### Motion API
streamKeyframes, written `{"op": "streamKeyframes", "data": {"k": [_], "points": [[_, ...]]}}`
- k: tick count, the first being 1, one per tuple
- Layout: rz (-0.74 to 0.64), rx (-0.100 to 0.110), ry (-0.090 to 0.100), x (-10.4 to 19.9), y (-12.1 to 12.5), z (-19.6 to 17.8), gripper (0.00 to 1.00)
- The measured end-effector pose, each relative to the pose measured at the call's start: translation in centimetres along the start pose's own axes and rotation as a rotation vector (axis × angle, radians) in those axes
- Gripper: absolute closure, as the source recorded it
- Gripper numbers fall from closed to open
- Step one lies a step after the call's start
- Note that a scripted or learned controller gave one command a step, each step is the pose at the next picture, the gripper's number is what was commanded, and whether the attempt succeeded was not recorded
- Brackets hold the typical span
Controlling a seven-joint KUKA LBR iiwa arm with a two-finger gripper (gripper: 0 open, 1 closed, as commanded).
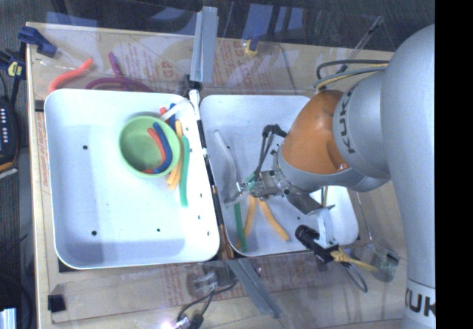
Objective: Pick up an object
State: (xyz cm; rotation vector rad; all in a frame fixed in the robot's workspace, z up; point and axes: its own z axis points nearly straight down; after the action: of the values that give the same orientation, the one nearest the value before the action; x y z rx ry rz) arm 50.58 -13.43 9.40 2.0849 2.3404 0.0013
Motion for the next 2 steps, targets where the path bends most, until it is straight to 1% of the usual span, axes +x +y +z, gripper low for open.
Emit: {"op": "streamKeyframes", "data": {"k": [1, 2], "points": [[-0.005, 0.002, -0.004, -0.2, 0.0, -1.1, 1.00], [0.236, 0.007, 0.005, 2.2, 0.2, -18.4, 1.00]]}}
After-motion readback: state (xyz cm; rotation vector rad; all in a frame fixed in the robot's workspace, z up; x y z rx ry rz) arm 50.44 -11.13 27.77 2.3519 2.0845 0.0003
